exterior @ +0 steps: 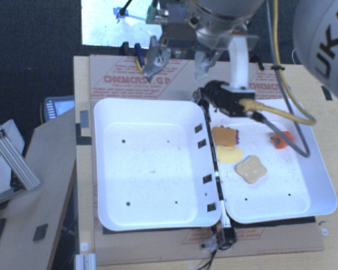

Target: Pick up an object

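The right bin [315, 198] holds a tan toast-shaped piece [251, 169], a flat yellow piece [230, 154], an orange-brown block [225, 135] with a purple edge, and a small orange item [280, 140]. My gripper [179, 65] hangs high over the back edge of the bins, above the cardboard. It is open, its two grey fingers [154, 61] spread wide with nothing between them. It is well apart from all the objects.
The left bin [110, 207] sits beside the right one, joined at a clipped middle rim. A black connector [222, 99] with yellow and grey cables [287, 117] trails over the right bin's back. A metal rail [11, 156] lies off to the left.
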`<state>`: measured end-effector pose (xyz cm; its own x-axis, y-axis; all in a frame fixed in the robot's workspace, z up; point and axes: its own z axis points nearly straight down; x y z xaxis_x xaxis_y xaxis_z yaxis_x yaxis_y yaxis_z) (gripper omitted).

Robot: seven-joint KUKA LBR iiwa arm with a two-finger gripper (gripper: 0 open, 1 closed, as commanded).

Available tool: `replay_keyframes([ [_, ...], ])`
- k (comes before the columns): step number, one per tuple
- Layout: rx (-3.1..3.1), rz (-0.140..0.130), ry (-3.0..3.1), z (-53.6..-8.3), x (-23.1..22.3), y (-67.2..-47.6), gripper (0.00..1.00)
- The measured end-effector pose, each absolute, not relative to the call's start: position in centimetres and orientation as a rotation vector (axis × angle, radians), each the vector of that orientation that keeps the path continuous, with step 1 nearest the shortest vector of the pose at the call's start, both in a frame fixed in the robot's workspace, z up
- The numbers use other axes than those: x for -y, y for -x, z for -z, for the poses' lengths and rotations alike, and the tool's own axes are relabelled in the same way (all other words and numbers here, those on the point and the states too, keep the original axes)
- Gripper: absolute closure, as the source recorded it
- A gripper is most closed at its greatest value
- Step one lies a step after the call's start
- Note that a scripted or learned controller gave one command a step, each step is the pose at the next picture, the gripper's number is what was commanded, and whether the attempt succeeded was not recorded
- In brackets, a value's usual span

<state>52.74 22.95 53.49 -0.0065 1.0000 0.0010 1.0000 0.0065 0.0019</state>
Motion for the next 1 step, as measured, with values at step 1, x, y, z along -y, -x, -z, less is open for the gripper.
replay_keyframes([
  [1,-2.228,-0.003,-2.214,-53.49,-22.95,-52.74,0.0],
])
